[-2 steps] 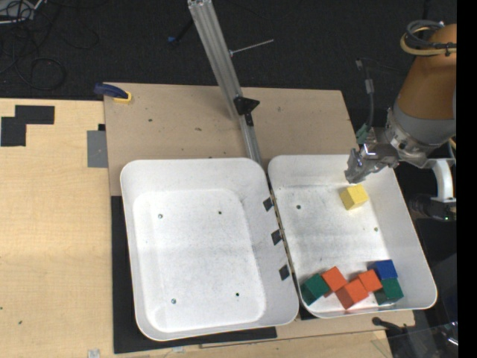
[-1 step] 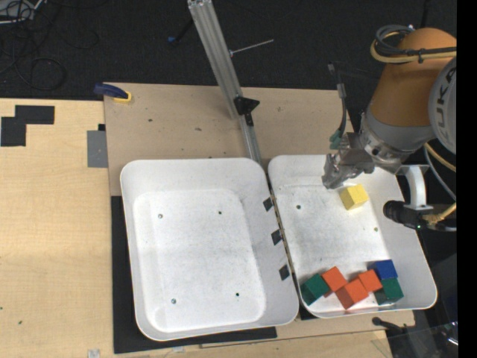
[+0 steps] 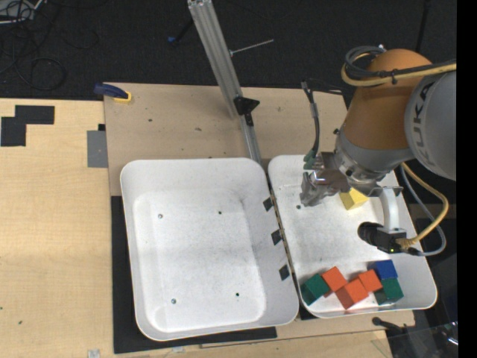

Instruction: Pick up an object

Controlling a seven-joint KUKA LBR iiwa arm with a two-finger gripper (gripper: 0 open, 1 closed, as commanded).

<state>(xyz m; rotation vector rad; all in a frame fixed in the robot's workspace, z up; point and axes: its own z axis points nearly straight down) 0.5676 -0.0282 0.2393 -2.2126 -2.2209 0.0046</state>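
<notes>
Gripper hangs low over the right bin, near its far left part; whether the fingers are open or shut I cannot tell. Yellow block lies just beside it, toward the tabletop's right edge, partly under the wrist, and looks the nearest candidate. Other blocks, green, orange, red and blue, cluster at the bin's near edge, well apart. The left bin adjoins.

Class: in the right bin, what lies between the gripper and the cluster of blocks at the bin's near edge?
Bare white bin floor, seen in the camera view, separates the gripper from the blocks.
</notes>
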